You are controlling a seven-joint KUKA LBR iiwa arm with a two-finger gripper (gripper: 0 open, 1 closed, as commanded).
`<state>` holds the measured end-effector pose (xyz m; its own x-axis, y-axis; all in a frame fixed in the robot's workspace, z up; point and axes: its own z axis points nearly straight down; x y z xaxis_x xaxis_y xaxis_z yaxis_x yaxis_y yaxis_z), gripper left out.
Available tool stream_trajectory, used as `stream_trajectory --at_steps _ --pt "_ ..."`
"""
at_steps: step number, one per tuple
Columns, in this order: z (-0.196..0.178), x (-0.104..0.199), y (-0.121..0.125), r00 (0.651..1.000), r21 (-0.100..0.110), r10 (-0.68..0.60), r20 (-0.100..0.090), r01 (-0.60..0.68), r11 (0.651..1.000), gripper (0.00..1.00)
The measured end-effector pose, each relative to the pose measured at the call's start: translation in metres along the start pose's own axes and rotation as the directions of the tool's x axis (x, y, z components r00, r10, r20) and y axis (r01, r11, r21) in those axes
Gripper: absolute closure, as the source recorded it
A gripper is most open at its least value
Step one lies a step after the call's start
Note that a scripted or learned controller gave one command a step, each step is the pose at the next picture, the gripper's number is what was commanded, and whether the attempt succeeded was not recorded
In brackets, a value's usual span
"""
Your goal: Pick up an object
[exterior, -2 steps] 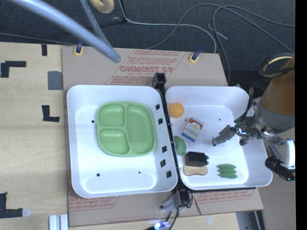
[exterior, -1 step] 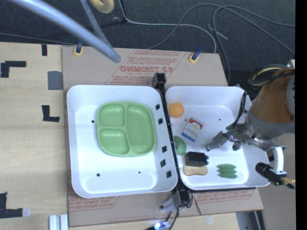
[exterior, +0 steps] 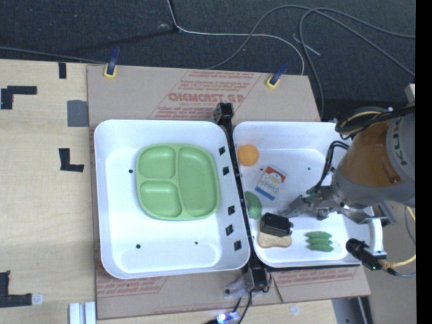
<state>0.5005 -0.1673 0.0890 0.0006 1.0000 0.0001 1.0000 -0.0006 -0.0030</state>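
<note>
Lying flat, green pea pod (exterior: 318, 241).

right bin (exterior: 290, 132) crowded, left bin's (exterior: 108, 181) rim bare

Robotics lab: robot arm (exterior: 378, 164) over two white bins (exterior: 111, 201) on cardboard (exterior: 202, 93), clamped to a wood bench (exterior: 40, 214), loose cables (exterior: 270, 19) at back.

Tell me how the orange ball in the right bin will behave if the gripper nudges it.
The orange ball looks round and smooth, so it would probably roll. It sits near the right bin's left wall, which may stop it. It seems small, likely light.
</note>
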Motion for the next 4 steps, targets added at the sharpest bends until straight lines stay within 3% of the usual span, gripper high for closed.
stream_trajectory --at_steps 1,4 --pt "-0.012 0.001 0.0 1.0 0.0 -0.002 -0.001 0.002 1.0 1.0" --pt "-0.144 -0.005 -0.004 1.0 -0.006 -0.001 0.002 0.001 1.0 1.0"
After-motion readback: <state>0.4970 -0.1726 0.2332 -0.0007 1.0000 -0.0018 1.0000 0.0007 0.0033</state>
